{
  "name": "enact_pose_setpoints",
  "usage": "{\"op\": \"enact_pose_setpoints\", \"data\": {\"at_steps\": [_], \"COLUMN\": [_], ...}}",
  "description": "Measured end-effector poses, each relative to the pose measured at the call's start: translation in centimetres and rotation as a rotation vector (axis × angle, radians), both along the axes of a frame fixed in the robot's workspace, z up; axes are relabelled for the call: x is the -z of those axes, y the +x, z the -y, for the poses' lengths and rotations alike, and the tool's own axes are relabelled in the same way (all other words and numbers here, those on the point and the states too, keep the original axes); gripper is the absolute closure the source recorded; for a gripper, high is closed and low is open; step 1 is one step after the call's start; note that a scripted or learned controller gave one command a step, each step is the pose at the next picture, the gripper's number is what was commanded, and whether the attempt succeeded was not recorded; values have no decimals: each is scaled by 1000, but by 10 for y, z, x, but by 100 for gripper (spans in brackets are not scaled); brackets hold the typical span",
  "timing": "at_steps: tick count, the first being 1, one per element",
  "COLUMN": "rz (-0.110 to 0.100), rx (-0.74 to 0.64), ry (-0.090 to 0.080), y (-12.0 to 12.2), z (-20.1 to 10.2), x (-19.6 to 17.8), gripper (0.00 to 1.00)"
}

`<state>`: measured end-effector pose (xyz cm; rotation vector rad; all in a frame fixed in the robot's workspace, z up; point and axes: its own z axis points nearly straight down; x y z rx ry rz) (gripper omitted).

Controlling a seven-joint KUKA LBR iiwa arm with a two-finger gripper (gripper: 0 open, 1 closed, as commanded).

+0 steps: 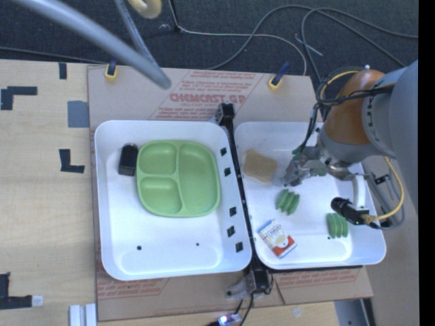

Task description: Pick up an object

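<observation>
The bench (41, 202) is pale wood marked with dark tape pieces, and a brown cardboard sheet (204, 90) with red print lies under two shallow white bins, held at its far edge by a yellow clip (111, 70) and a blue and yellow clip (277, 79). Beyond the bench the floor is dark, crossed by loose cables (285, 26).

The grey arm (387, 114), with its orange band, reaches into the right bin (367, 253), and the jaws (293, 175) hang low over the bin floor. Whether they are released or clenched cannot be told from here; nothing is seen between them.

Just left of the jaws lies a tan sponge-like block (260, 165). Just below them sits a green ribbed piece (288, 201), and a second green piece (337, 225) lies further to the lower right. A small red, white and blue carton (276, 238) lies below, near the bin's front.

Well left of the jaws, in the left bin (115, 250), a green divided plate (179, 178) lies with a small black object (128, 159) touching its left side.
</observation>
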<state>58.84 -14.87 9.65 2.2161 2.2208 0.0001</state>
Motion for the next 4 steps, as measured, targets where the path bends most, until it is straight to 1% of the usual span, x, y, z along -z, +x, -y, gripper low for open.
{"op": "enact_pose_setpoints", "data": {"at_steps": [1,2,3,4], "rz": [0,-2,-1,-3], "rx": [0,1,0,-4], "ry": [3,3,2,4], "y": [7,1,2,3], "z": [-7,-5,-5,-57], "x": [-47,-91,-143,-150], "gripper": [100,100,100,100]}}
